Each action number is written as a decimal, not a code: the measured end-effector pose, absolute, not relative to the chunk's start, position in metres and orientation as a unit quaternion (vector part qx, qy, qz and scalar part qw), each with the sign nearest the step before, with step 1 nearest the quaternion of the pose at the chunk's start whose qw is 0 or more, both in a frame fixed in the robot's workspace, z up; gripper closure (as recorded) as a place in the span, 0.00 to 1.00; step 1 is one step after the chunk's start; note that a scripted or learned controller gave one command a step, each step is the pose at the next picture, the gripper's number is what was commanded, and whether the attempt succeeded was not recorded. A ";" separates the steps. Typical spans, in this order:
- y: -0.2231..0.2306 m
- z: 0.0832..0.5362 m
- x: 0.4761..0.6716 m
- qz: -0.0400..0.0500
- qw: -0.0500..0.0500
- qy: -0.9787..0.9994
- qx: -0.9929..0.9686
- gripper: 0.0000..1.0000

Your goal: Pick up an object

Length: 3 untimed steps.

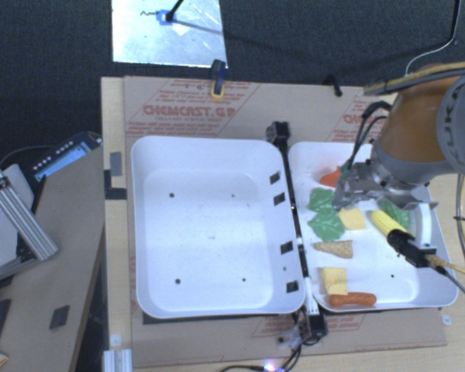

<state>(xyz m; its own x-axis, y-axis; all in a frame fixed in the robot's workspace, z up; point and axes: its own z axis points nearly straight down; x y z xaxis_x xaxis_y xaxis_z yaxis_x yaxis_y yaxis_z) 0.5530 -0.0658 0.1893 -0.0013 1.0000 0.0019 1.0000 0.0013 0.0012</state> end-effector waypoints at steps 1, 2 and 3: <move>-0.035 0.184 0.518 0.000 0.002 -0.709 -0.705 1.00; -0.010 0.184 0.511 0.000 0.001 -0.709 -0.705 1.00; 0.035 0.213 0.601 -0.004 -0.004 -0.711 -0.703 1.00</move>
